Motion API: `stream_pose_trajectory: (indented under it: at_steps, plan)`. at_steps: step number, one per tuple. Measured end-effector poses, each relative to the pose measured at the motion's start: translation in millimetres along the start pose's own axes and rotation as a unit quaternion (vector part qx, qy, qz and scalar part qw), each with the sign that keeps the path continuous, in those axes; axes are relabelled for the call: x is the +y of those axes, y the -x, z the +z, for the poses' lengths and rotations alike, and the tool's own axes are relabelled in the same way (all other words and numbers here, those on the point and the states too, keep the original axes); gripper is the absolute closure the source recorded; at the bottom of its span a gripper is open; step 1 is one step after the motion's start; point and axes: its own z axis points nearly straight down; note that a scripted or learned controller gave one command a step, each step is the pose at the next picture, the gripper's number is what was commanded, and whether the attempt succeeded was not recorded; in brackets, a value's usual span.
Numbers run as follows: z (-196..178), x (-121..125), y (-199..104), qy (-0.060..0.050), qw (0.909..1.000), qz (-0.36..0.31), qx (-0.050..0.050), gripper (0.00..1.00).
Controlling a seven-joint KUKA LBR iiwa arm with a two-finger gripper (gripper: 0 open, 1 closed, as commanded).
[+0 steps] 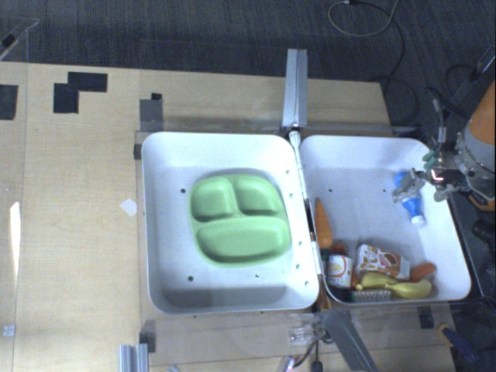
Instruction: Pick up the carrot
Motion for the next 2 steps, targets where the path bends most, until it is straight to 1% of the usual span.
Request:
stream_pose_trajectory:
  at_steps: [1, 2]
  plan:
    - [106, 46, -58, 0.0, 0.9999, 0.013, 0.0, 0.0]
    - [38, 77, -85, 0.002, 0.9998, 0.019, 0.0, 0.0]
